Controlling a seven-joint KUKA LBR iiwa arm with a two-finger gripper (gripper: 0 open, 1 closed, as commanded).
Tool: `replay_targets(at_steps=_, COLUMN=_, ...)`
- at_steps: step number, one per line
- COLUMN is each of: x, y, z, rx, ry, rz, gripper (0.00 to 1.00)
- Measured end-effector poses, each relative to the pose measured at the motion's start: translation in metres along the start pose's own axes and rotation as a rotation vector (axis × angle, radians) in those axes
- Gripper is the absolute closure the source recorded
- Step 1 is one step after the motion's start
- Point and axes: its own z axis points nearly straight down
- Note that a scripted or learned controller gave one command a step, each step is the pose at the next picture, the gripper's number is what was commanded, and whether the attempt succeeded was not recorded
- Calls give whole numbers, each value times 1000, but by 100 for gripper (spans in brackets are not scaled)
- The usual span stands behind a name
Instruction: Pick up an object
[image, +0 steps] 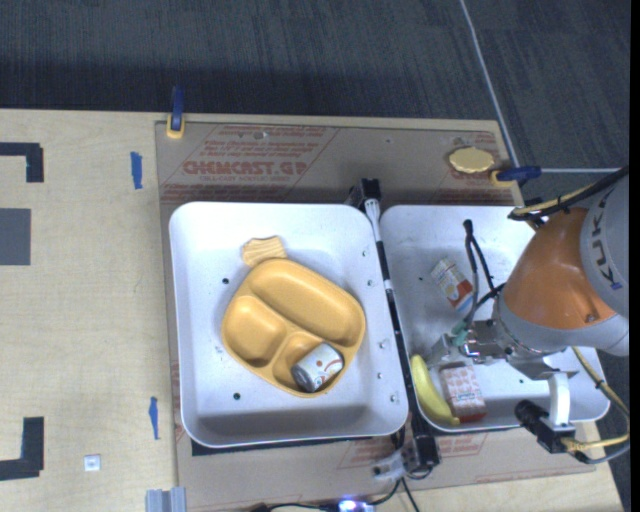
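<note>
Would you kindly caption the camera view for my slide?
KUKA arm over the right bin beside a banana; yellow tray in the left bin.

bins: 2 white, left bin (190, 300), right bin (420, 235) | yellow divided tray (285, 305): 1 | can (318, 368): 1 | banana (428, 390): 1 | small packets: 2, upper packet (452, 280), lower packet (462, 390)

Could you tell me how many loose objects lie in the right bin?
3 visible: a banana by its left wall, a small box beside the banana, and a packet farther back. The arm may hide more.
</note>
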Motion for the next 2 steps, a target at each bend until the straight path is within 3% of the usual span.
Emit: replay_targets(at_steps=2, x=-3, y=0, z=0, rx=1, ry=2, rz=-2, gripper=0)
